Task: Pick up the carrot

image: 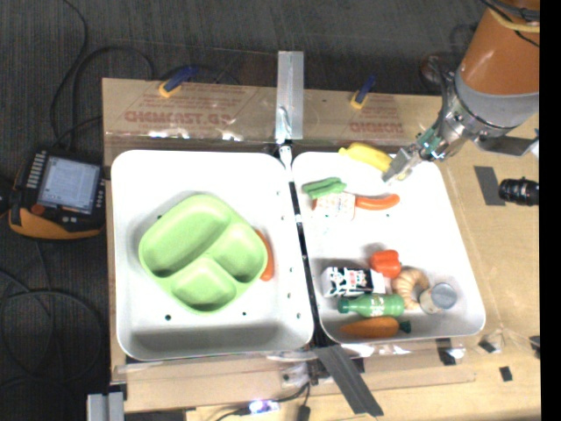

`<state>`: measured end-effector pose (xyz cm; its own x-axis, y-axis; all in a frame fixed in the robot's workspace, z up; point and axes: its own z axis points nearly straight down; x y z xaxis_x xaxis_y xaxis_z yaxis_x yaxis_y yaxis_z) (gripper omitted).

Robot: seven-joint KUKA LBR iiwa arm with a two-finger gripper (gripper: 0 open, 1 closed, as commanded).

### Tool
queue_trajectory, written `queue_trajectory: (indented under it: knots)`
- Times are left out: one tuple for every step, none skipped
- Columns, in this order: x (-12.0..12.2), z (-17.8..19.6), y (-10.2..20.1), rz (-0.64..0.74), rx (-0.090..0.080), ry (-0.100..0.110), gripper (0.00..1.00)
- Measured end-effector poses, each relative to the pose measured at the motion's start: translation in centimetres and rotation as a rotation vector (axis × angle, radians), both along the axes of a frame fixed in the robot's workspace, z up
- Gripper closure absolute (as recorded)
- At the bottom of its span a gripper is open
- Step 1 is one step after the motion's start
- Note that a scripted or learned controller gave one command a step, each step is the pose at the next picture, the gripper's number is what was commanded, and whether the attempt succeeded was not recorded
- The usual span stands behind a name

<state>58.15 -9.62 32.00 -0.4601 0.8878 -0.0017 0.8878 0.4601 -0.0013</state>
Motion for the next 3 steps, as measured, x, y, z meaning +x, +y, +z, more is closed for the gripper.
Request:
queue_trajectory:
  knots:
    - [1.0, 1.7, -7.7, -0.100, -0.001, 0.000, 1.00]
    - [1.3, -1.3, -8.5, 0.021, -0.002, 0.001, 1.00]
    - [-3.5, -8.7, -1.8, -0.046, 0.002, 0.003, 1.00]
